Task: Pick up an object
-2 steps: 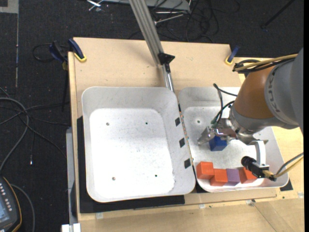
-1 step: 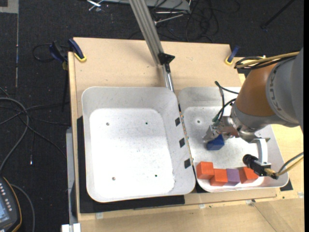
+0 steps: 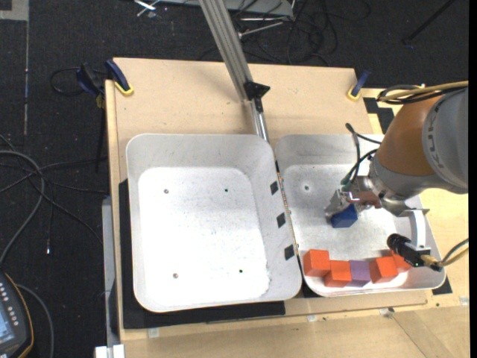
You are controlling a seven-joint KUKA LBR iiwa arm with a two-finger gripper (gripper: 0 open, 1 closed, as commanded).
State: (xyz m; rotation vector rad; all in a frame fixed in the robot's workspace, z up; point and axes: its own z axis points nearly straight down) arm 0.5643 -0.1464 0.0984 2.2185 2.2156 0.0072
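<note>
Two white bins sit side by side on a tan bench. At about 3 o'clock in the frame, inside the right bin (image 3: 313,166), the gripper (image 3: 349,203) hangs over a small blue block (image 3: 343,217) — jaws clamped on it or merely touching, I cannot tell. It looks light, rigid, flat-sided — best pinched across opposite faces.

Arm (image 3: 428,144) cut by right edge; blue block (image 3: 343,216) half-hidden
</note>
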